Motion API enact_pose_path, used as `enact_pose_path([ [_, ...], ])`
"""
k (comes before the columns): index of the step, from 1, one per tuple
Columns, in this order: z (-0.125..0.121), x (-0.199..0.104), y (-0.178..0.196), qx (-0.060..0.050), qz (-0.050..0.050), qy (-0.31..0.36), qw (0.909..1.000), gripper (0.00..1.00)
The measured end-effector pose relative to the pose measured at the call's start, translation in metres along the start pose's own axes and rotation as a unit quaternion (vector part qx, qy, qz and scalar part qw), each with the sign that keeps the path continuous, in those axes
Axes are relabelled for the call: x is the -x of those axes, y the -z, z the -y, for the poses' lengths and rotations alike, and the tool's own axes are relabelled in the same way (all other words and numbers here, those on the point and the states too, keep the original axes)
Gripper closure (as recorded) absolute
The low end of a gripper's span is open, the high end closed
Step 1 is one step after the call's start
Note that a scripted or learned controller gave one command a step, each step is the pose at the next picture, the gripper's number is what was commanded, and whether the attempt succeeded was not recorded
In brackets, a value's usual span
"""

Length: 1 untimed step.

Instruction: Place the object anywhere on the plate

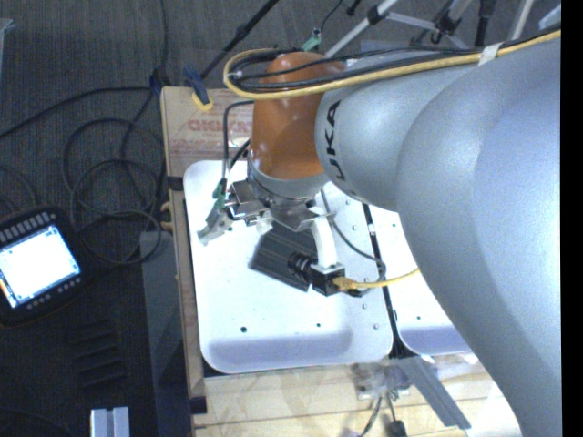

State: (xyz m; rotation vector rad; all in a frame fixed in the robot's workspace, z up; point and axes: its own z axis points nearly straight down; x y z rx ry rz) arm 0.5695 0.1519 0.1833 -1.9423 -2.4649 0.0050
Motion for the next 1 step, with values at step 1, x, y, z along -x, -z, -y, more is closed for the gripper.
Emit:
enact_pose_path([
  [1, -0.0471, -0.0132, -0.0380, 0.020, 0.000, -0.021, 0.9996, 0.00],
])
